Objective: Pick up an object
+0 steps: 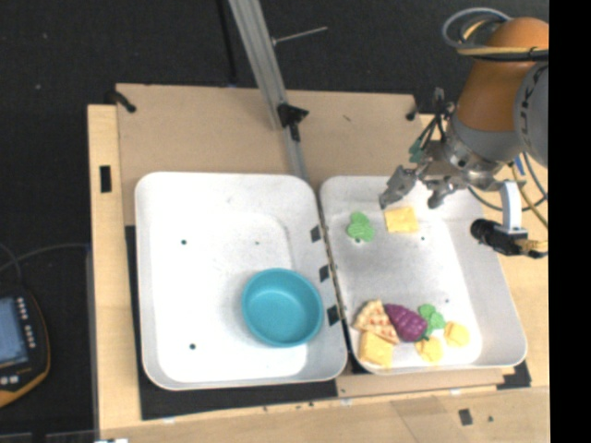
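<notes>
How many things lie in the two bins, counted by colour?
Blue: 1, a bowl in the left bin.
Green: 2, one piece apart, one in the pile, both in the right bin.
Purple: 1, a grape-like piece.
Yellow or orange: 5, one below the gripper, four in the pile; that count is uncertain.
Total: 9.

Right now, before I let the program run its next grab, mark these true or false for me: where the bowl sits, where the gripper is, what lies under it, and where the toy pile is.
1. The blue bowl sits in the left bin. True.
2. The gripper is over the left bin. False: it is at the far end of the right bin.
3. A yellow piece lies just below the gripper. True.
4. The small green piece is inside the bowl. False: it lies on the right bin's floor.
5. The purple toy lies in the cluster at the right bin's near end. True.
</notes>
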`<action>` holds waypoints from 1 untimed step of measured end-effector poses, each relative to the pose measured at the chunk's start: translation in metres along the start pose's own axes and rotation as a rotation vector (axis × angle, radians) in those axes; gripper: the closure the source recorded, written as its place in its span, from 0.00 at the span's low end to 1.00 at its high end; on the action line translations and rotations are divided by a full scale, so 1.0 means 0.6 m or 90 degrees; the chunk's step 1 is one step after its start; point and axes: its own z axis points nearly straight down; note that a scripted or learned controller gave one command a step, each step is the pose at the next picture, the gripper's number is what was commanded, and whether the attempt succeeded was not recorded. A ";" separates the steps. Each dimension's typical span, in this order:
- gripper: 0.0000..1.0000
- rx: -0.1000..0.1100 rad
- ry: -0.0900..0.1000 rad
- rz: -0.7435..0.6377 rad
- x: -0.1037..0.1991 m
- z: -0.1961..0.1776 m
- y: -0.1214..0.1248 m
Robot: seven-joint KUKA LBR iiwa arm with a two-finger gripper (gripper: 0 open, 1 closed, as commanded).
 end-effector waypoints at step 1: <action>0.00 0.000 0.000 0.000 0.000 0.000 0.000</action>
